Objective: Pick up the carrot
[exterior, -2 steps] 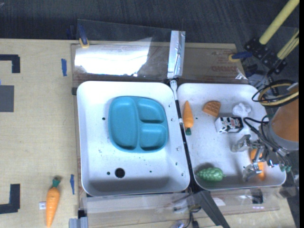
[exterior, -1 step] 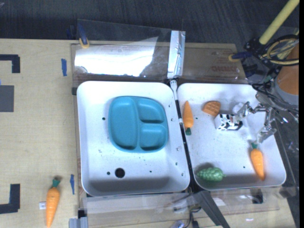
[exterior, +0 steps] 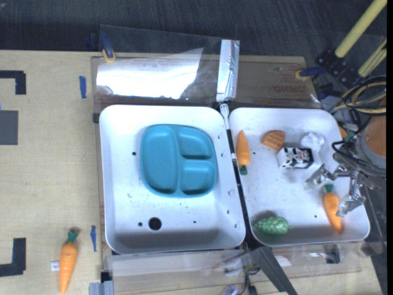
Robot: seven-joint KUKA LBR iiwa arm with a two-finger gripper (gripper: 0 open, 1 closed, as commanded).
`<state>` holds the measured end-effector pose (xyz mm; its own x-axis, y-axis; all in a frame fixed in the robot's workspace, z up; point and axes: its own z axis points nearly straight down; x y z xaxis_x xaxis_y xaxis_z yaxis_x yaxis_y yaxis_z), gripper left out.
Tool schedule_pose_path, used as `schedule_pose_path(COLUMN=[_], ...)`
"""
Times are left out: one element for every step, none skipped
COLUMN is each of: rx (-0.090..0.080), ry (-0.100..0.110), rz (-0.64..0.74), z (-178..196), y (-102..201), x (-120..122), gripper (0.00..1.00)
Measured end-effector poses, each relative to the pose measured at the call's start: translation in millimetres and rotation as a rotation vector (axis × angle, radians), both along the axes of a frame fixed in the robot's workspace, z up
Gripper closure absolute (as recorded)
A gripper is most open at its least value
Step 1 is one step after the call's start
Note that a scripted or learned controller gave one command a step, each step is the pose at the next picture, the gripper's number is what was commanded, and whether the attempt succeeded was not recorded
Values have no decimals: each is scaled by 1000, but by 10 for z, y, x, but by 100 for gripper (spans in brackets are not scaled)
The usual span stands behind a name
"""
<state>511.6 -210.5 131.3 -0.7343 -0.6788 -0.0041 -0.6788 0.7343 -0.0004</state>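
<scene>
Low at the right bin's (exterior: 258,117) near edge, the carrot (exterior: 332,210) lies lengthwise toward the rim, sitting right between the gripper's (exterior: 334,188) wide-spread fingers, not yet clamped.

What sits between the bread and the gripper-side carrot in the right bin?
In the camera view, the cow toy lies between the bread and that carrot, nearer the bread; beyond it the bin floor is bare.
</scene>
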Motion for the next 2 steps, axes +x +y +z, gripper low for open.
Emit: schedule_pose_path(rx=[2, -3], ry=[-7, -4], rz=[146, 584], z=[-445, 82], y=[107, 274], x=[-211, -104], gripper=[0, 0])
